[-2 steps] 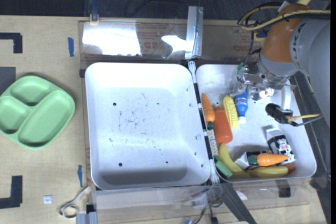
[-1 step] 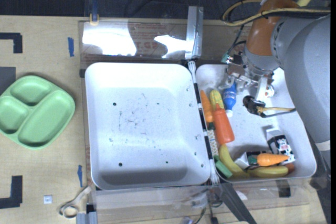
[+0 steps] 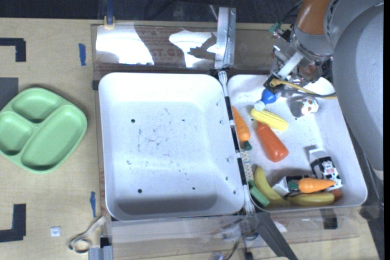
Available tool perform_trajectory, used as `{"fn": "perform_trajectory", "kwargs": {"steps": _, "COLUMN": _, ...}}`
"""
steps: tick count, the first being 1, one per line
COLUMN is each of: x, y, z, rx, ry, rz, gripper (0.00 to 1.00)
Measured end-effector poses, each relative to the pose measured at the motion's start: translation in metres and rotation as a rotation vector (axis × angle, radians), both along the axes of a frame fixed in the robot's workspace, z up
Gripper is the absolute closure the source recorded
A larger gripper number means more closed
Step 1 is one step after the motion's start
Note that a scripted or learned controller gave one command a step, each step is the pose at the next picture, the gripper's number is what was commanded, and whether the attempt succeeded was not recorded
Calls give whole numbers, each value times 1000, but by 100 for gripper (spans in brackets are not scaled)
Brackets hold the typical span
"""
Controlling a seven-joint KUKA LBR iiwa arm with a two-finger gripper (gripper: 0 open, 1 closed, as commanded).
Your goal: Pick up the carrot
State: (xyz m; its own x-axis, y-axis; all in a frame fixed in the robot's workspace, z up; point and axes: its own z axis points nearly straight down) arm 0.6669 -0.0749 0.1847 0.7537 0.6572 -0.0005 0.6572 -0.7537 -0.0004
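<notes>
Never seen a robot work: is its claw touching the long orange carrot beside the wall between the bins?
Apart. The camera view shows the gripper further up the picture, with a plain gap between it and the carrot.

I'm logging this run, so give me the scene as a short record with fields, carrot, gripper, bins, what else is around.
carrot: carrot lies against the right bin's left wall, pointing along it
gripper: gripper over the right bin's far edge, apart from the carrot
right bin: right bin also holds corn, an orange bottle, bananas and small toys
left bin: left bin, white
bench: green tray at far left
</notes>
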Motion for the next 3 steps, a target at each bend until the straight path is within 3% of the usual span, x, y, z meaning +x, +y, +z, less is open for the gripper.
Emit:
{"fn": "perform_trajectory", "kwargs": {"steps": 1, "x": -46, "y": 51, "z": -1, "rx": 1, "ry": 5, "rz": -363, "gripper": 100}}
{"fn": "perform_trajectory", "kwargs": {"steps": 2, "x": -17, "y": 72, "z": 0, "rx": 1, "ry": -1, "rz": -519, "gripper": 100}}
{"fn": "perform_trajectory", "kwargs": {"steps": 3, "x": -5, "y": 37, "z": -1, "rx": 1, "ry": 0, "rz": -499, "gripper": 100}}
